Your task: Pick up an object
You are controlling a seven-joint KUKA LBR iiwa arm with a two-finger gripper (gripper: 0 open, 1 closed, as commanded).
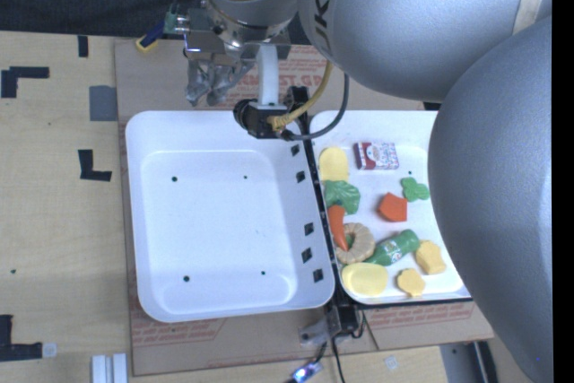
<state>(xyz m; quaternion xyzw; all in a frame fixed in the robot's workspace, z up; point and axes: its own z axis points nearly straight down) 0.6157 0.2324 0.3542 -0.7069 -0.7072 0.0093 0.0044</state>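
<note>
The gripper (pixel 208 90) hangs above the far rim of the left bin (pixel 143 193), over the brown board beyond it, well apart from every toy. How its pincer is set cannot be told from this slant, and nothing shows in its hold.

The things to pick all lie in the right bin (pixel 395 119): a yellow pepper (pixel 334 162), a red-and-white packet (pixel 375 156), an orange-red block (pixel 392 208), a small green leaf (pixel 414 189), a carrot (pixel 337 226) touching a ring-shaped pastry (pixel 357 240), a yellow lemon-like piece (pixel 366 280) and two smaller yellow bits (pixel 421 269) near the front edge.

The step in hand looks like choosing a target and moving over it. A good choice is a piece standing free, such as the orange-red block or the packet, since the carrot and pastry crowd against the dividing wall. Centre above it, turn across its narrow side, then descend straight
</note>
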